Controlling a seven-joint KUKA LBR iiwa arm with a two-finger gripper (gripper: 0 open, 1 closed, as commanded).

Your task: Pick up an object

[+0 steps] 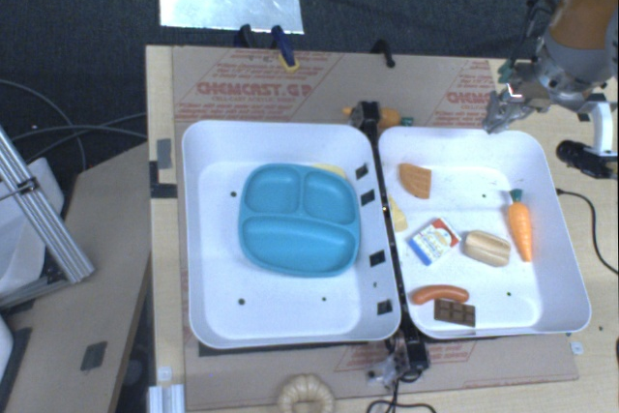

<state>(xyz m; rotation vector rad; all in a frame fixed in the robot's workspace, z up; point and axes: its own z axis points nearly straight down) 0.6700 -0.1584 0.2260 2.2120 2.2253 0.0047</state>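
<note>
Objects to pick: six pieces lie in the right bin (551,237), all below and to the left of the pincer and well apart from it.
Carrot (521,225): closest to the pincer, almost straight below it, near the bin's right wall, its green top pointing up.
Orange wedge (416,180): down and left of the pincer, in the bin's upper left part.
Bread roll (486,248): below the pincer, just left of the carrot.
Small carton (432,240): left of the roll, white with blue and red.
Sausage (440,295): farther down, near the bin's lower edge.
Chocolate bar (454,311): just beneath the sausage, farthest from the pincer.
Pincer (500,116): hangs over the right bin's upper rim, outside the bin floor, touching none of the pieces; whether its fingers are wide or narrow I cannot tell.
Arm (583,24): grey with an orange band, up and right of the pincer.
Left bin (208,208): far to the pincer's left, holding a blue divided plate (298,218).
</note>
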